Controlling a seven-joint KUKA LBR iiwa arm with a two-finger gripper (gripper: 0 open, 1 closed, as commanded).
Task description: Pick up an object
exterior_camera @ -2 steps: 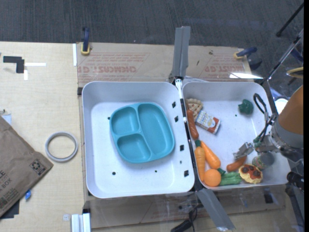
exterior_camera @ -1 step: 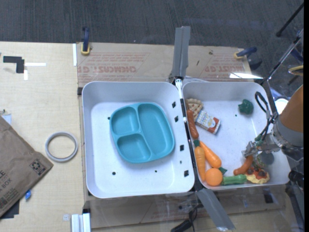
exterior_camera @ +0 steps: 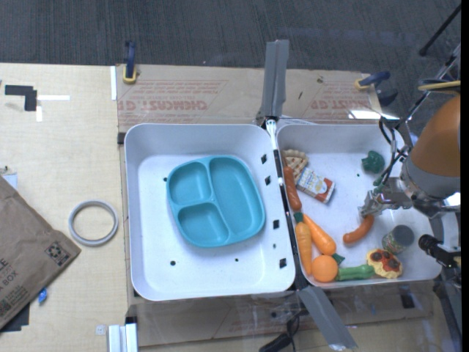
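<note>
Mirrored "CHEMCO" print on cardboard; "BOX" on brown box

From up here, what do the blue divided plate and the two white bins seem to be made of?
The blue divided plate looks like moulded plastic: one even teal colour, rounded compartment walls and a soft sheen. The left white bin and the right white bin also look like plastic, smooth and slightly glossy with rounded corners and thin raised rims. Coated metal can't be ruled out from sight alone.
</note>
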